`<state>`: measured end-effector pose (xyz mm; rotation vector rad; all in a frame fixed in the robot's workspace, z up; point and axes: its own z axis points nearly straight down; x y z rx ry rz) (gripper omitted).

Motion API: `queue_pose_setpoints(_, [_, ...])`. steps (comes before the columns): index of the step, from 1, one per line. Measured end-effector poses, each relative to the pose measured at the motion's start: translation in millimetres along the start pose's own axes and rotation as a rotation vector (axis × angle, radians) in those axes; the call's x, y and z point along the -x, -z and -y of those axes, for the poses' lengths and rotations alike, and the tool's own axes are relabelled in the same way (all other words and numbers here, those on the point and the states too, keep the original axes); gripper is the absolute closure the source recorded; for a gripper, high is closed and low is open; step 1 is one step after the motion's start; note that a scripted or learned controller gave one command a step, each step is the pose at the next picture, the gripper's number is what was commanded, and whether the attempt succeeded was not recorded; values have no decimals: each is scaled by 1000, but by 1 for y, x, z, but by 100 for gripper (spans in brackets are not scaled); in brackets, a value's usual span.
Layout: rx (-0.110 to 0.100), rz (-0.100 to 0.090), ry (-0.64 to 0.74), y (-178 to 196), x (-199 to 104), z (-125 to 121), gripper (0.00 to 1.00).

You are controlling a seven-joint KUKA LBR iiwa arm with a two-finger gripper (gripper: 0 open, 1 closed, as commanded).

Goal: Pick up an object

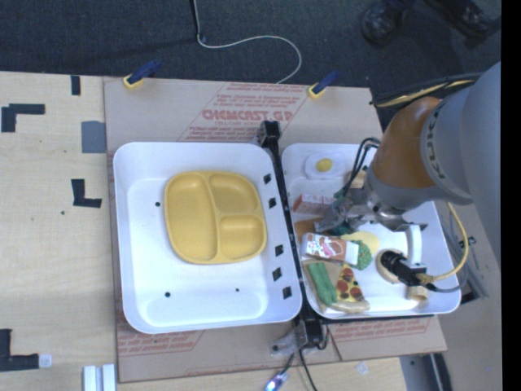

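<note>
One claw (340,218) hangs low over the right bin's (431,304) middle; you cannot tell its grip. Just beneath lies a carton (324,247), with a pizza slice (350,287) toward the near edge. One yellow tray (216,216) sits mid left bin (138,243), open floor around it.

Divided plate (216,216) in left bin (134,169)

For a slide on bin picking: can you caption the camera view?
KUKA arm's hand low over toy food in the right bin; yellow divided plate in the left bin.
</note>
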<state>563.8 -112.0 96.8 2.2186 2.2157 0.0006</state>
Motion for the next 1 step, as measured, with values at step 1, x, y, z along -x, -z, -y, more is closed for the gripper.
queue_pose_setpoints(1, [1, -6, 10, 93, -80, -14, 100])
